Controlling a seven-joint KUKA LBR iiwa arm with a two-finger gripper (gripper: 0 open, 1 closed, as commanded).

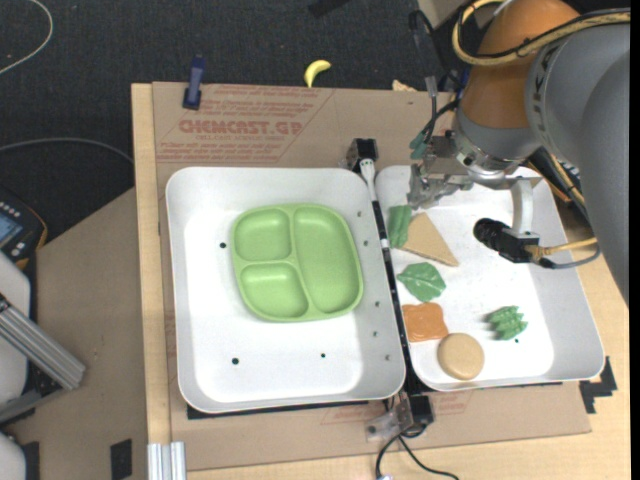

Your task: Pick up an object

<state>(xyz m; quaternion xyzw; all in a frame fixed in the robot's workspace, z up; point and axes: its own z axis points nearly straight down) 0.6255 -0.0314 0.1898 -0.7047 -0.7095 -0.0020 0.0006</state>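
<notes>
Two white bins sit side by side in our overhead view. We note a green divided plate in the left bin. In the right bin we see a tan wedge, a green leaf, an orange square, a round tan biscuit and a small green sprig. We find the gripper low at the bin's far left corner, just above the wedge and a green strip; its opening we cannot tell.

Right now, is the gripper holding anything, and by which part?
It cannot be told. The gripper hangs just above the tan wedge in the right bin, with nothing visibly in its grasp.
</notes>
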